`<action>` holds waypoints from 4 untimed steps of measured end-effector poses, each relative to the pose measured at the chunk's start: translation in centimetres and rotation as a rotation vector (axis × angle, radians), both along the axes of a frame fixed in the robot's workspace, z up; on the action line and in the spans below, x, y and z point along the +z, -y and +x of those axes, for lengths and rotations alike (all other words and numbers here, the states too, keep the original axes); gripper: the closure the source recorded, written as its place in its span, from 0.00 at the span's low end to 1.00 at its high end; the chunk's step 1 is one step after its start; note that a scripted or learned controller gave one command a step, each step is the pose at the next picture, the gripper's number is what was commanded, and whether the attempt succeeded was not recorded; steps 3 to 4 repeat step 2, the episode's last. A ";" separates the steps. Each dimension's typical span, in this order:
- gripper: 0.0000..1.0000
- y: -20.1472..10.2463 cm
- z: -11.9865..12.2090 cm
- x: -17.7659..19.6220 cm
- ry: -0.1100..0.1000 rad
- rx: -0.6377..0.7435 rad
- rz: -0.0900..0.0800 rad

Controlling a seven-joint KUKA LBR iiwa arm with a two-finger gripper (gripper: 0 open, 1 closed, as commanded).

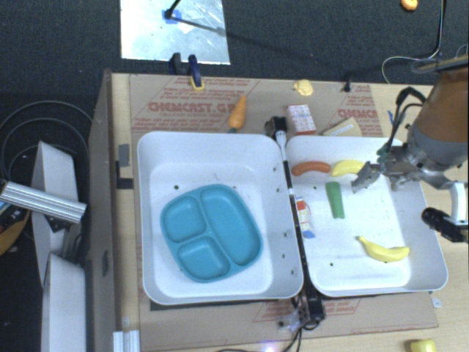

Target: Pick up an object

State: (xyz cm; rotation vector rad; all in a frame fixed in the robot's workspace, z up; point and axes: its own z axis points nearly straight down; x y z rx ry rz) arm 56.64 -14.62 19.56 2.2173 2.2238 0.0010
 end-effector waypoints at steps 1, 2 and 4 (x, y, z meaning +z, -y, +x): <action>0.00 -1.8 2.8 -11.6 -0.002 0.003 0.001; 1.00 -1.7 2.9 -10.1 0.003 0.001 0.000; 1.00 -1.7 2.9 -10.1 0.003 0.001 0.000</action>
